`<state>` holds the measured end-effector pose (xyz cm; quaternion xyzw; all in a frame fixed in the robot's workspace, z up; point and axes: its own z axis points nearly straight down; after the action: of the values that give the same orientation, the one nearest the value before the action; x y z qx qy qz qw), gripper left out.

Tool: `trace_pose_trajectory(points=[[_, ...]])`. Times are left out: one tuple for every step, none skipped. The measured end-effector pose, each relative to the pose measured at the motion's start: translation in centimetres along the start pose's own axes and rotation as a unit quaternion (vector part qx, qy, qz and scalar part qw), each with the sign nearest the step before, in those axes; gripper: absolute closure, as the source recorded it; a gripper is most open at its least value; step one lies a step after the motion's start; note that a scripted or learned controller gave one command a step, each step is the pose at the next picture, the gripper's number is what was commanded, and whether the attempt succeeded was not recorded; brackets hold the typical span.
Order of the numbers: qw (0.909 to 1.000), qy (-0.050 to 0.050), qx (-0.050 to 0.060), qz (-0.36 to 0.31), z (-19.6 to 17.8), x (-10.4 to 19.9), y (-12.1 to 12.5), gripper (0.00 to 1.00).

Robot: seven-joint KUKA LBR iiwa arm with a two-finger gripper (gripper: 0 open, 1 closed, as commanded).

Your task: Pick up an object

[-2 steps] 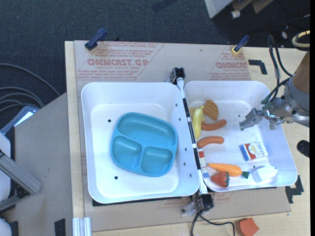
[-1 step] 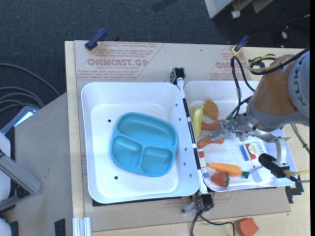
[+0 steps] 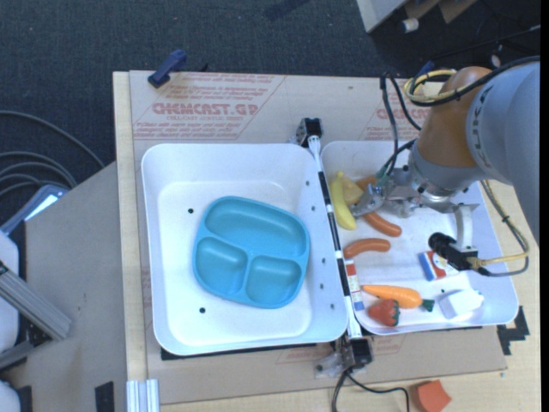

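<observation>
My gripper (image 3: pixel 375 197) is low over the upper left part of the right bin (image 3: pixel 502 294). It sits just right of a yellow banana (image 3: pixel 343 204) and just above an orange-red sausage (image 3: pixel 383 224). I see nothing held in it. A second sausage (image 3: pixel 366 248) lies below, near the divider. Along the bin's front edge lie a carrot (image 3: pixel 394 294) and a small red vegetable (image 3: pixel 385 313). A small blue, red and white carton (image 3: pixel 433 265) and a white piece (image 3: pixel 461 302) lie at the right.
The left bin (image 3: pixel 163 230) holds a blue divided plate (image 3: pixel 250 251). The arm (image 3: pixel 480 118) covers the right bin's upper right. A blue clip (image 3: pixel 165 69) and an orange block (image 3: pixel 429 395) lie on the board outside the bins.
</observation>
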<state>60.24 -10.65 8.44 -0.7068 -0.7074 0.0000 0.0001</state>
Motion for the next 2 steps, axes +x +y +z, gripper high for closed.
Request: trace_pose_trajectory(points=[[1.0, 0.0, -0.001, 0.0, -1.0, 0.0, 0.0, 1.0], [1.0, 0.001, 0.0, 0.0, -10.0, 9.5, -2.0, 1.0]])
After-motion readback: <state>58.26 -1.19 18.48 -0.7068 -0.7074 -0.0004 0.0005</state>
